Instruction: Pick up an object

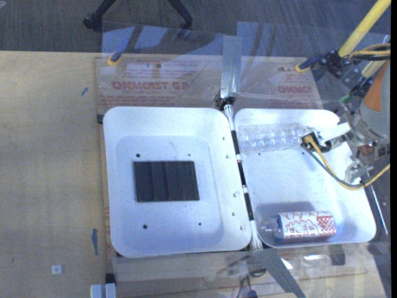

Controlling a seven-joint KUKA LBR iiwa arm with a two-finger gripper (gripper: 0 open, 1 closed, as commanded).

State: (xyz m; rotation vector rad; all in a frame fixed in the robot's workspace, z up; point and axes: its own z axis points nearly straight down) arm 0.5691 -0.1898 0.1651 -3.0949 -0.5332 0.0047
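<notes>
Three things are lying in the two bins: a flat dark pad (pixel 166 180) is sitting in the middle of the left bin (pixel 124 228), a clear plastic bottle (pixel 273 137) is lying on its side along the far wall of the right bin (pixel 291 182), and a red-and-white can (pixel 306 225) is lying on its side near that bin's close wall. The gripper (pixel 361 164) is hanging over the right bin's outer edge, near the bottle's nearer end and well apart from the pad. I am not able to tell how far it is open at this slant, and nothing is showing in its hold. By my reading, the arm is lining up for a reach and the pick is not yet begun. Doing this step well is looking like a matter of choosing wisely. The bottle is closest, but it is round, slippery-looking and crowding the wall, so a closing squeeze is likely to be rolling it away. The can is offering a firmer body with bare floor around it. For either one, the gripper should be coming straight down over the middle and closing across the narrow width, not along the length. The pad is giving little to pinch.
</notes>
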